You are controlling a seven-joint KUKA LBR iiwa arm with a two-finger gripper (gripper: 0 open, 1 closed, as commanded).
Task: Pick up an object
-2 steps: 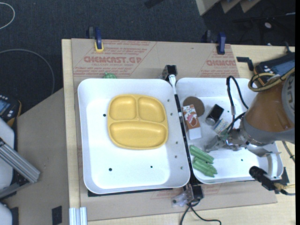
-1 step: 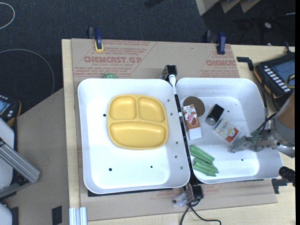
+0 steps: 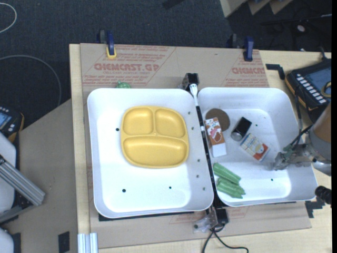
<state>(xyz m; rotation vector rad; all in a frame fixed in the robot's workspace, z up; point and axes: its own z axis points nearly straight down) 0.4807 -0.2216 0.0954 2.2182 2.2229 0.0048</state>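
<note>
The right bin (image 3: pixel 274 101) holds several small objects. A brown disc (image 3: pixel 220 117) lies at its back left, with a red and white carton (image 3: pixel 215 136) just in front of it. A small black block (image 3: pixel 241 127) and a white and orange packet (image 3: pixel 255 146) lie near the middle. Green pea pods (image 3: pixel 229 180) rest at the front left. My gripper (image 3: pixel 280 162) hangs low over the bin's right side, just right of the packet and apart from it. Nothing shows in its grasp.
The left bin (image 3: pixel 105 157) carries a yellow divided plate (image 3: pixel 155 136). A black clip (image 3: pixel 190 81) sits where the bins meet at the back. A dark device (image 3: pixel 311 86) lies at the bench's right edge. Blue clamps (image 3: pixel 110 40) hold the board.
</note>
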